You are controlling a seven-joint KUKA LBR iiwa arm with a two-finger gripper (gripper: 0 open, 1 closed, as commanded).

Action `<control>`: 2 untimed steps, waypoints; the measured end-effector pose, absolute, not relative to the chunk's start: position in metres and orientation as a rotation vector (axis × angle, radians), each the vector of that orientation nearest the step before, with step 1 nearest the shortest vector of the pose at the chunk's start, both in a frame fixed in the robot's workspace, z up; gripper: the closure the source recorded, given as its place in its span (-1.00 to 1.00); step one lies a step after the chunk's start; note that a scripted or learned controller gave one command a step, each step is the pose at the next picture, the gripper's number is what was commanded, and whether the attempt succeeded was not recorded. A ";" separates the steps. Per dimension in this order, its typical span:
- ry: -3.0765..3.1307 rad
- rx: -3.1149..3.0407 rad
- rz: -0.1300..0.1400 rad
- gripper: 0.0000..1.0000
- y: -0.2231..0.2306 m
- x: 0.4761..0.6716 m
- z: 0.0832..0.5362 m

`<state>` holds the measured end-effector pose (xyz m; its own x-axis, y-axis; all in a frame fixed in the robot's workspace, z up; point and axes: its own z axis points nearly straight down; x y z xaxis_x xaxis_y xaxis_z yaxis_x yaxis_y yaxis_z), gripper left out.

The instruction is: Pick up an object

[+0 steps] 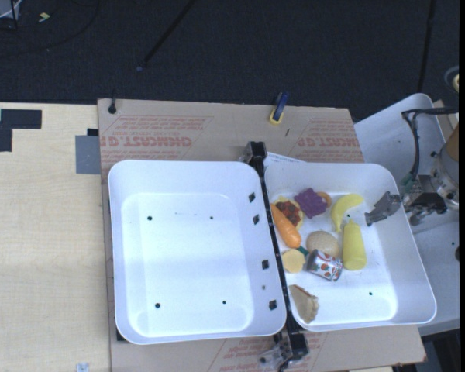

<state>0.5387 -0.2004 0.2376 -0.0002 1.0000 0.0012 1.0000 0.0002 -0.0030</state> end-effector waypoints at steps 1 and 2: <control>-2.216 -2.209 0.007 -1.00 -0.143 0.507 0.142; -2.221 -2.224 0.000 -1.00 -0.114 0.515 0.109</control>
